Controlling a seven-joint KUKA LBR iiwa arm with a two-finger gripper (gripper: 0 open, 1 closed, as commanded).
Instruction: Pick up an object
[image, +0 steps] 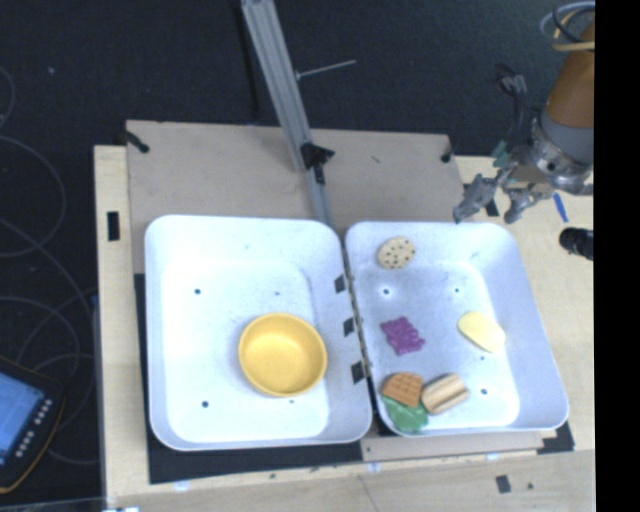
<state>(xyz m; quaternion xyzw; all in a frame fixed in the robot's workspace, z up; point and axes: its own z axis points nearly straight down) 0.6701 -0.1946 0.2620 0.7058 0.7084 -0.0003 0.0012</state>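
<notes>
Here, the small toy foods in the right bin (520, 300) look light and hard: a cookie (396, 253), a purple piece (402, 335), a yellow wedge (481, 331). Grab the cookie by its edges. The hand (492, 203), upper right, looks open and holds nothing. A yellow bowl (282, 354) sits in the left bin (190, 260) on the tabletop (115, 300).
</notes>
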